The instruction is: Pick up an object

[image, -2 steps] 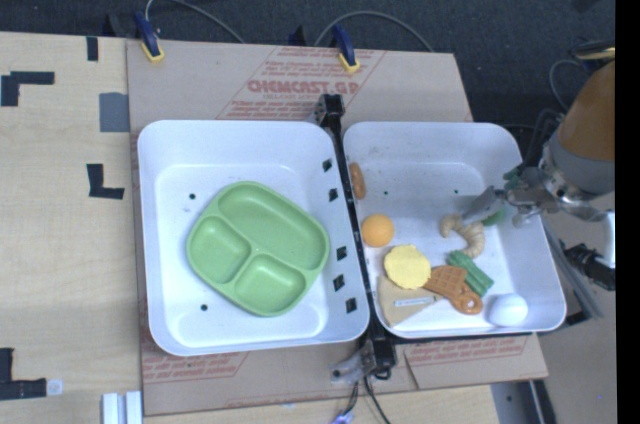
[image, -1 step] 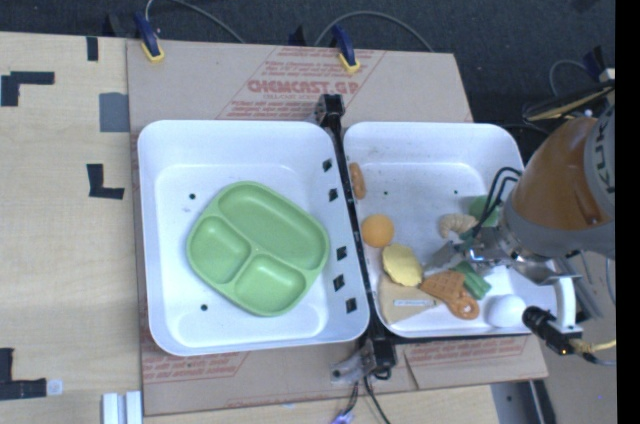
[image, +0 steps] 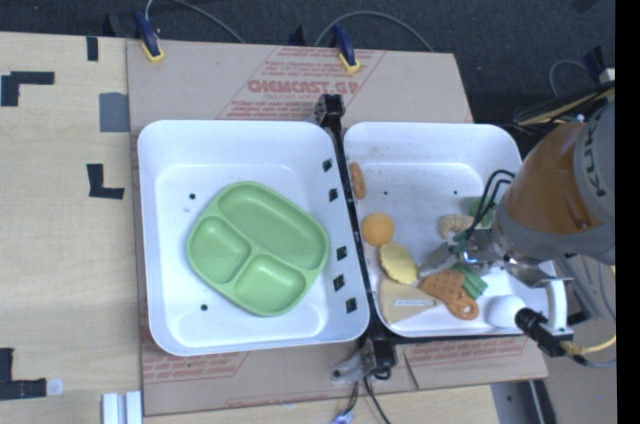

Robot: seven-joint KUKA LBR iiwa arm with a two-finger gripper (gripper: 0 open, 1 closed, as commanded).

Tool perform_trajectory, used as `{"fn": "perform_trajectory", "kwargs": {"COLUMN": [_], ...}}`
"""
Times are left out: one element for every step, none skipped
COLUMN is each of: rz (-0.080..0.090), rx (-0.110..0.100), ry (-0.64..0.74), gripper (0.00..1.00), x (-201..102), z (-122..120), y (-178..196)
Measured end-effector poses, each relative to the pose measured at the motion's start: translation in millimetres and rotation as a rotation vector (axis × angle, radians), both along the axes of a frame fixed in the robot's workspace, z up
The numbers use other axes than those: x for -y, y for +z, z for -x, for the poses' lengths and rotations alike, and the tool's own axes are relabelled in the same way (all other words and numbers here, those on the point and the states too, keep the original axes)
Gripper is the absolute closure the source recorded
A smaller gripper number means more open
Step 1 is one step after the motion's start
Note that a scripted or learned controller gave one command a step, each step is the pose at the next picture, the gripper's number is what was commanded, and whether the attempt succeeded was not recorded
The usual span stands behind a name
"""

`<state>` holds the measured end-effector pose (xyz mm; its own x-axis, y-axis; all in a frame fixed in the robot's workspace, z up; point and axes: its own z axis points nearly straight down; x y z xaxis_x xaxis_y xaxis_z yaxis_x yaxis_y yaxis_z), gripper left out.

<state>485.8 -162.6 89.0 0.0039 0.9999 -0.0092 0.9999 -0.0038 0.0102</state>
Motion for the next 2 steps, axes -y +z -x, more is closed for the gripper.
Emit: {"fn": "perform_trajectory", "kwargs": {"rz": [0.002, 0.002], "rx": [0.006, 0.007], "ry": [0.001, 0.002], "gripper": [0.0, 0.0], "x": [-14, -36], "z": [-2, -2], "y": [1, 0]}}
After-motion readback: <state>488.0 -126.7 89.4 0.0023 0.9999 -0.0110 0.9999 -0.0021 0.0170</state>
